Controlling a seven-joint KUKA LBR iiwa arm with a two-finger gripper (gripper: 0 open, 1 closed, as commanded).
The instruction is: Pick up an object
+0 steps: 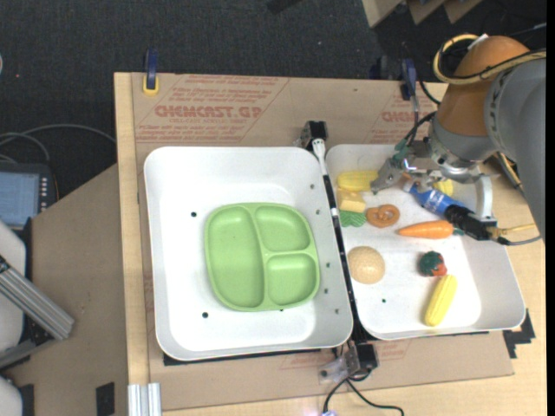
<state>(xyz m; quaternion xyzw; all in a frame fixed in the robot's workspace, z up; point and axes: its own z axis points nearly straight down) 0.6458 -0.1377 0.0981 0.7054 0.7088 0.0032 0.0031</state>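
End effector point(392, 173) low over far end of right bin point(486, 310), beside yellow piece point(355, 181); spread or pinched, cannot tell. Nothing visibly held. Toys crowd that corner: pretzel point(382, 216), carrot point(427, 229). Risk: descent nudges neighbours, grasp slips off.

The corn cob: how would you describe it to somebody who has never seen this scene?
Look in the right white bin, near its front edge. The corn cob lies just below the strawberry. It is the long yellow piece with bumpy kernels, unlike the smooth carrot.
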